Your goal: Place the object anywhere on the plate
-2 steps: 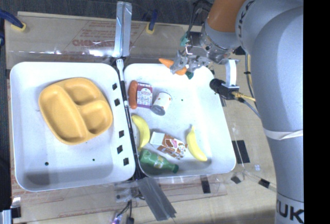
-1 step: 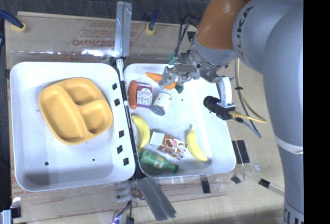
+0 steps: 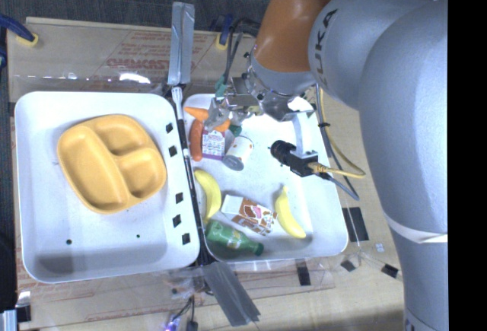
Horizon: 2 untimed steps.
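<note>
A yellow divided plate (image 3: 110, 162) lies in the left white bin (image 3: 34, 246), with nothing on it. My gripper (image 3: 223, 115) is low over the far left corner of the right bin (image 3: 329, 204). It hangs right above an orange carrot-like piece (image 3: 195, 141) and a small white and purple carton (image 3: 214, 145). A white and grey can (image 3: 238, 153) lies on its side just to the right of the carton. The gripper's body hides whatever is directly beneath it.
Nearer the front of the right bin lie two bananas (image 3: 208, 194) (image 3: 289, 217), a printed snack box (image 3: 251, 215) and a green bottle (image 3: 233, 240). A black cable plug (image 3: 293, 157) hangs off the arm over the bin's middle. The grey divider (image 3: 181, 170) separates the bins.
</note>
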Available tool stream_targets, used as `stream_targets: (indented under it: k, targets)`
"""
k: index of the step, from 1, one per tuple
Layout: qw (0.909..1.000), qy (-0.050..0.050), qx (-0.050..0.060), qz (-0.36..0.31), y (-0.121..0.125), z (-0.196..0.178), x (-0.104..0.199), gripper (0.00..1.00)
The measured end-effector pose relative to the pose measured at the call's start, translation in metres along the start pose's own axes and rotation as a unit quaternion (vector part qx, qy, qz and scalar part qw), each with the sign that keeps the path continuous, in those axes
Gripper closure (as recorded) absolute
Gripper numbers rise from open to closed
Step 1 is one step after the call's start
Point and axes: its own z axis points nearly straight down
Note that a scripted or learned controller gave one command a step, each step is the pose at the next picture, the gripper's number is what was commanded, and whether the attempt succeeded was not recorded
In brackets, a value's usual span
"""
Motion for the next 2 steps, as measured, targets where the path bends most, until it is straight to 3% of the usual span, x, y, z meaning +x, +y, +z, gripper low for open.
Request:
stream_targets:
  k: [1,2]
  targets:
    - [0.9974,-0.001,-0.002,-0.073,0.0134,0.001,0.0949,1.0]
    - [0.9974,-0.001,-0.003,-0.072,0.0134,0.0009,0.0945,0.0]
